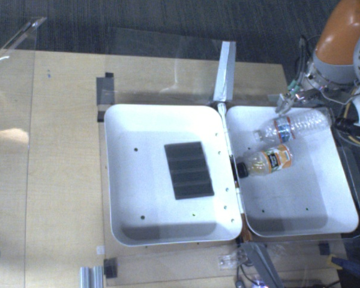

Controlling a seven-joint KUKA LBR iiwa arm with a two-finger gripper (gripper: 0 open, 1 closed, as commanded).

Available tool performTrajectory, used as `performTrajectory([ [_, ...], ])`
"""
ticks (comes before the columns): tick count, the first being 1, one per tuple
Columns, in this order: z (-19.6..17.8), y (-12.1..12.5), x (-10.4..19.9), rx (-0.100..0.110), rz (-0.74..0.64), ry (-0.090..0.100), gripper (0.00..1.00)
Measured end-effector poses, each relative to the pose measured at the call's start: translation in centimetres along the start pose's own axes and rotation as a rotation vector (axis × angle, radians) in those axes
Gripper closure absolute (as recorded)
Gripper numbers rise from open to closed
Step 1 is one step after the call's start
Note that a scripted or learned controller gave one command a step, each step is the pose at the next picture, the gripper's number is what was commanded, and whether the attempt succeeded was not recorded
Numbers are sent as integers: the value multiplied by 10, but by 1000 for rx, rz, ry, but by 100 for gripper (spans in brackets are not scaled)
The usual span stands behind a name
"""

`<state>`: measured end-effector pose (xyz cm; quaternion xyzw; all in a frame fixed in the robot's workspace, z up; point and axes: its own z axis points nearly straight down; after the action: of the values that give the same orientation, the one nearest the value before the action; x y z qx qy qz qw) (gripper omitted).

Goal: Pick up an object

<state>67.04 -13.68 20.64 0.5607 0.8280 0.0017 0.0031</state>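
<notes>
While the arm (347, 32) reaches in from the right, its orange band and grey wrist hang over the far right corner of the right bin (342, 203), and the gripper (286, 102) points down and to the left at that bin's far rim. Its thin fingers look nearly together with nothing between them, though they are small and blurred against the bench, so whether they are parted or closed I cannot tell. Just beside the fingertips, in the far part of the right bin, lies a clear plastic bottle (294, 125) on its side, its cap end towards the left and its label band around the middle. Nearer the camera and just beside it lies a second bottle (269, 161), with an amber content, an orange-and-dark label and a black cap that points at the wall between the bins. The two bottles lie close, roughly parallel, perhaps touching at one end. In the left bin (126, 155) a flat dark ribbed rectangular pad (188, 170) lies near the middle, slightly tilted. Both bins sit side by side on the pale wooden bench (48, 161).
</notes>
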Motion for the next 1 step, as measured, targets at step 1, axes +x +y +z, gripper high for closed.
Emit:
performTrajectory([
  [1,104,-6,-13,-1,-114,0,0],
])
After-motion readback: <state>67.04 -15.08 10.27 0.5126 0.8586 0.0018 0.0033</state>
